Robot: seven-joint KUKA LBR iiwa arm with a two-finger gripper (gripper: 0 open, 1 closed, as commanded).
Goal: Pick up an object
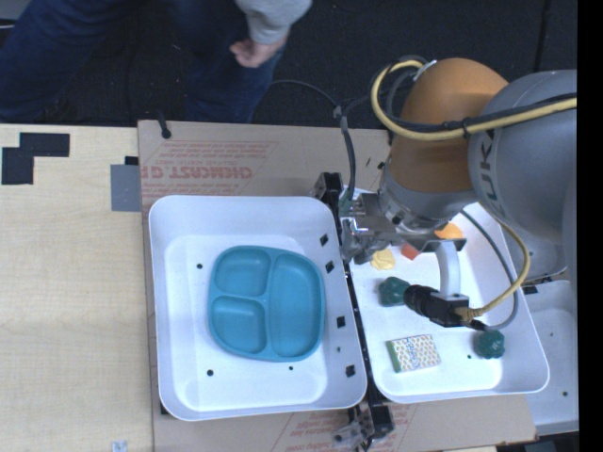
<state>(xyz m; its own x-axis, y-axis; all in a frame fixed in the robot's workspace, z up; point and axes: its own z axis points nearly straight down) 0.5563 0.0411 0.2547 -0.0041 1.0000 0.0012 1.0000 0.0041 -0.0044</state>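
Observation:
The arm's orange band and grey wrist hang over the far part of the right bin [528, 370]. My gripper [364, 235] points down near that bin's far left corner. Just beside it lie a small yellow piece [383, 259] and a red-orange piece [410, 250]. Another orange piece [453, 231] peeks out from under the wrist. A dark green object [392, 291] lies in the middle of the bin, a teal one [489, 345] near the right, and a patterned flat pad [414, 353] toward the front. I see nothing held.
The left bin [179, 224] holds a blue divided plate [266, 302]. A black cylinder on a yellow cable [439, 306] hangs over the right bin. A person [254, 26] stands behind the bench. The bins' inner walls meet close to the gripper.

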